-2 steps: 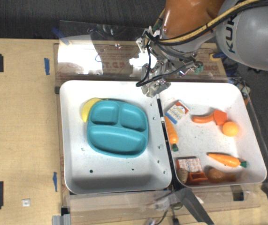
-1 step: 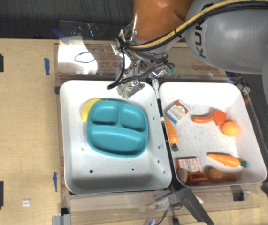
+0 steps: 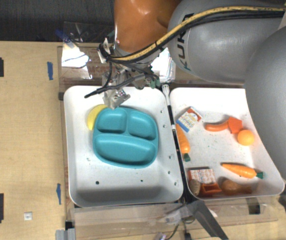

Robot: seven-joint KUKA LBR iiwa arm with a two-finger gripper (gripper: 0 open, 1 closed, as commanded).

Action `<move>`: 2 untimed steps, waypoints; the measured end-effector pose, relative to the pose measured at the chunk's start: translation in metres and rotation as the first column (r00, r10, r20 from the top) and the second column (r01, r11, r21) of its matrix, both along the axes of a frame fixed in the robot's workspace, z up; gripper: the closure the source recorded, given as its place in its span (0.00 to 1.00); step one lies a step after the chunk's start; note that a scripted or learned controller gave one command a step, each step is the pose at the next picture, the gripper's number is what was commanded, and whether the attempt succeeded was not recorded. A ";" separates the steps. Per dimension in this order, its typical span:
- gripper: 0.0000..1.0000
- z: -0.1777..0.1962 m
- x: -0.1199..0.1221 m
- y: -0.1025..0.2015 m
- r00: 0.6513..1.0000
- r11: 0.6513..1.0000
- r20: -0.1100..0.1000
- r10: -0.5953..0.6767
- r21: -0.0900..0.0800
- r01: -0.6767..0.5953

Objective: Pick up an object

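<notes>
One fixed camera above the bench [image 3: 22, 134], angled down, close over both white bins [image 3: 77, 184], arm [image 3: 223, 39] entering from right

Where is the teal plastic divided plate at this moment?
The teal plastic divided plate lies in the left white bin of the camera view, toward its far half, with a yellow object tucked at its upper-left edge.

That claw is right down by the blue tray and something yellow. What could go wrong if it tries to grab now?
The yellow object lies half hidden under the rim of the teal divided plate, so the gripper may catch the plate rather than the object, or nudge it aside.

Both sit close to the far wall of the left bin, which leaves the gripper little room, so it might scrape that wall and come up with nothing.
</notes>
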State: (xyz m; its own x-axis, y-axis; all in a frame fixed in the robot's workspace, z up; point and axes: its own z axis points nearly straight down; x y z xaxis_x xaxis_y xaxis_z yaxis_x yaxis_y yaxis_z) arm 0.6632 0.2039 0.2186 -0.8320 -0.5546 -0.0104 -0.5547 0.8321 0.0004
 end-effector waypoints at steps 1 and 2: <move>1.00 0.015 0.002 0.001 1.000 1.000 0.013 -0.001 0.006 0.001; 1.00 0.029 0.004 0.003 1.000 1.000 0.024 -0.002 0.011 0.002</move>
